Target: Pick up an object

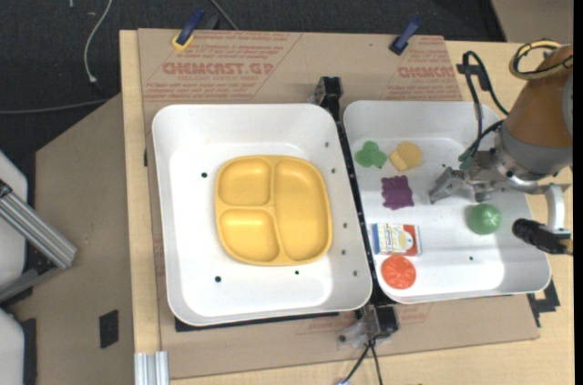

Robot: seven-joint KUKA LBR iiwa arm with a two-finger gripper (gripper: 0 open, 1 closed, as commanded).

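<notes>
1. Pincer [448, 188] low inside the right bin [510, 278], fingers spread apart and pointing left, nothing between them.
2. Reached in from the right edge; grey wrist and orange band directly above, so the tips sit over bare bin floor in the gap between the toys.
3. Candidates for the pick all in the right bin: purple piece [396, 192] just left of the fingertips, green ball [484, 218] just below and right of them, both close but apart from the fingers.
4. Further off: green leafy piece [371, 156] and yellow piece [406, 157] side by side near the bin's far-left part; small printed carton [395, 239] and red round piece [398, 272] stacked along the near-left part.
5. Judged by pose: open and lowered as if lining up a grasp; purple piece the likeliest target by the direction of the tips, though not certain.
6. Left bin [182, 192] holding a yellow divided plate [273, 210], three compartments bare, lying flat in the middle, well away from the arm.
7. Both bins resting on a cardboard-covered counter [228, 65], sheet held by two blue clips at the far edge.
8. Hard to tell: whether the fingertips touch the bin floor; exact finger shape lost in glare and shadow.
9. Arm cut off at the right; part of the bin's right rim hidden beneath it.
</notes>
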